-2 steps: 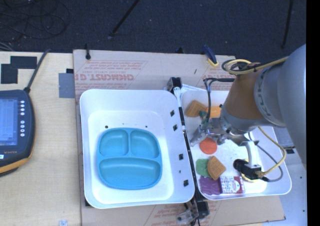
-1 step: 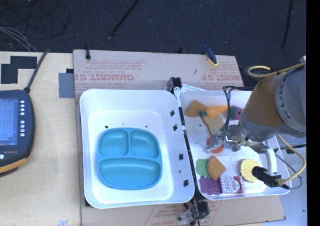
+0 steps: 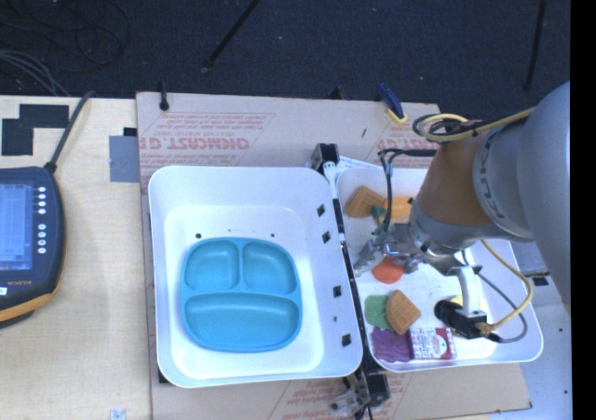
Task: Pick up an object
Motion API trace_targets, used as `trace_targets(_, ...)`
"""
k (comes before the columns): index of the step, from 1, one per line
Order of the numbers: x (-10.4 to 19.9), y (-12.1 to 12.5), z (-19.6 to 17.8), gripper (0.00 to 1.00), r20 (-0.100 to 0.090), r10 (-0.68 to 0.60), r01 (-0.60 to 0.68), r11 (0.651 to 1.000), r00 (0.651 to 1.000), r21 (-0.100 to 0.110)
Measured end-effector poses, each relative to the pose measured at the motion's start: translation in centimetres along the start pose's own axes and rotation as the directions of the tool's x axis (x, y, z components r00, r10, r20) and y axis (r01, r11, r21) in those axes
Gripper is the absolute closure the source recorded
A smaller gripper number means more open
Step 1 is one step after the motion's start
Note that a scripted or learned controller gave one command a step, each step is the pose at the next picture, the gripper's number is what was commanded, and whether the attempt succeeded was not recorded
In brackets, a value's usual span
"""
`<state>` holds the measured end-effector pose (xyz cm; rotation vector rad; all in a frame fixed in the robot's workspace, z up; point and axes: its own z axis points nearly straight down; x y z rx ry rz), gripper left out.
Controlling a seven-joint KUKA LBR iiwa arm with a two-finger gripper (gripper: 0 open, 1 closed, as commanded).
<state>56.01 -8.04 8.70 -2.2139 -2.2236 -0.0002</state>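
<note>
While the blue divided tray (image 3: 242,293) lies in the left bin (image 3: 166,269), the claw (image 3: 384,252) hovers over a red-orange piece (image 3: 387,271) at the right bin's (image 3: 531,339) nine o'clock; grip state cannot be told.

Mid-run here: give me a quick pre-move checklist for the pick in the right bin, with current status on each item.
1. Gripper is over the right bin: ok, it sits low among the objects near the bin's left wall.
2. A target lies under it: ok, the red-orange round piece is right beneath.
3. Object is between the fingers: cannot tell, the wrist hides the contact.
4. Neighbours clear of the target: not ok, the green piece and tan waffle piece lie close by.
5. Cable is free: ok, it loops over the bin without snagging.
6. Left bin's blue divided tray undisturbed: ok.
</note>
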Motion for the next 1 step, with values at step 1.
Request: trace_targets(1,-0.34,-0.09,-1.03,1.00,0.001,0.005,-0.005,1.000,1.000,0.003)
